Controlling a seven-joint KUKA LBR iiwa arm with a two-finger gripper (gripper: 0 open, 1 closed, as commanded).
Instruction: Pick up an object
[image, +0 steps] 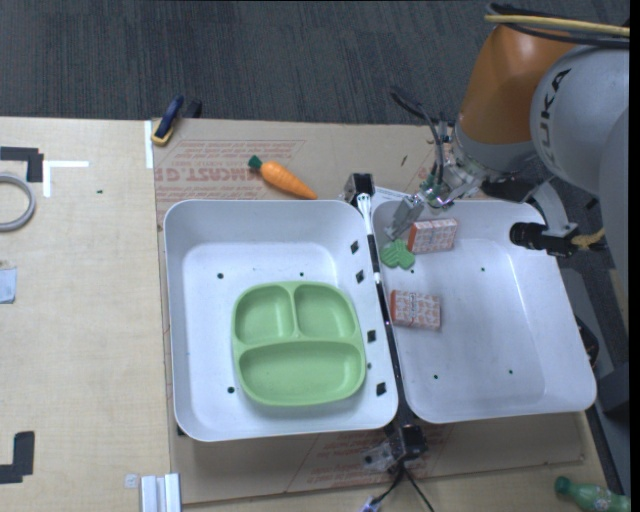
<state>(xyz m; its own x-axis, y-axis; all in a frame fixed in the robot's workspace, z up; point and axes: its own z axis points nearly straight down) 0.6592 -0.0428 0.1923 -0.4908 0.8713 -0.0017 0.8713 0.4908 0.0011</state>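
My gripper (410, 213) hangs over the far left corner of the right bin (520, 330), coming down from the grey and orange arm at the upper right. Just right of it and below lies a small red and white carton (433, 236). A small green toy (398, 255) lies under the gripper by the bin's left wall. A second red and white carton (415, 310) lies nearer the front, close to the same wall. I see nothing held in the gripper.
The left bin (200, 300) holds a green divided plate (298, 345). An orange toy carrot (283, 177) lies on the cardboard behind the bins. A blue and yellow tool (168, 120) rests at the back left.
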